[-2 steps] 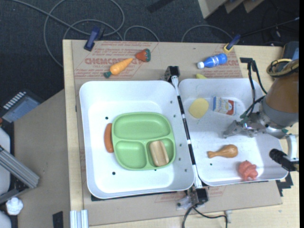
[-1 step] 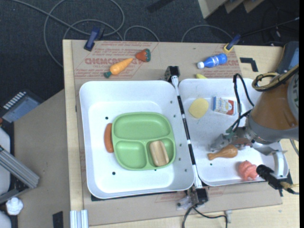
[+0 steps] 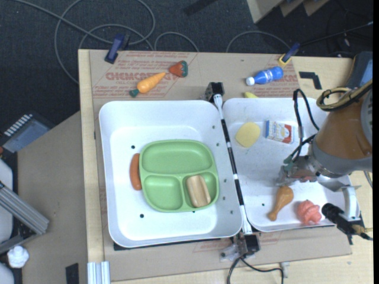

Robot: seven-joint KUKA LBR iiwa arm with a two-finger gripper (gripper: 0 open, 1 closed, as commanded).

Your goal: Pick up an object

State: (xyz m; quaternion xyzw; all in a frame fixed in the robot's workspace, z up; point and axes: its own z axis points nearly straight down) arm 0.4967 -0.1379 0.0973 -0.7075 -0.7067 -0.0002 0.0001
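**Robot claw low in the right bin, just above a toy drumstick**

Two shallow white bins sit side by side on a cardboard-covered counter (image 3: 177, 70), seen from above at a slant. The grey arm with its orange band reaches in from the right, and its claw (image 3: 294, 173) hangs low inside the right bin (image 3: 260, 158). I cannot tell how the claw is set; it is too small and dark to read. A tan toy drumstick (image 3: 281, 202) lies just below the claw, its thick end nearest it; whether they touch is unclear. A pink toy (image 3: 308, 212) rests just right of the drumstick. Near the bin's far wall lie a round yellow piece (image 3: 248, 134) and a small white carton (image 3: 278, 131).

The left bin (image 3: 118, 158) holds a green divided plate (image 3: 172, 164) with a bread roll (image 3: 198, 190) in its lower right compartment. An orange sausage (image 3: 136, 171) lies against the plate's left edge.
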